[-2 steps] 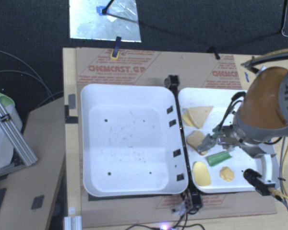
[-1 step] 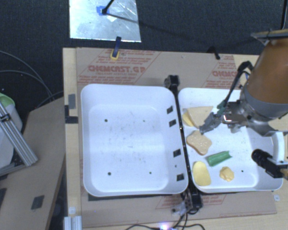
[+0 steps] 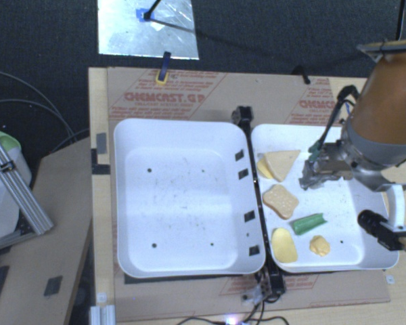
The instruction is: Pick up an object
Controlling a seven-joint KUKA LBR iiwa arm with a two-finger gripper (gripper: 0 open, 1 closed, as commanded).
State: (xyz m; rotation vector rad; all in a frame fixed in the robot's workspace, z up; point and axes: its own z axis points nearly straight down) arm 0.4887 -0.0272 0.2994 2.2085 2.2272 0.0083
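Low, tool (image 3: 314, 176) over right bin (image 3: 345, 257)

Two bins sit side by side on the bench (image 3: 189, 90), their inner walls touching along the middle. The left bin (image 3: 128, 141) lies toward the left of the bench, the right bin (image 3: 358, 252) beside it. Inside the right bin, a wedge-shaped piece (image 3: 279, 164) lies at the back near the dividing wall, and a toast-like slice (image 3: 280, 200) sits just in front of it. Further forward, a rounded piece (image 3: 283, 245) rests near the front wall, a long pod-like piece (image 3: 306, 223) lies to its right and slightly behind, and a small lumpy piece (image 3: 319, 246) sits near the pod's front. The hand (image 3: 316, 175) hangs over the right bin, to the right of the wedge and slice.
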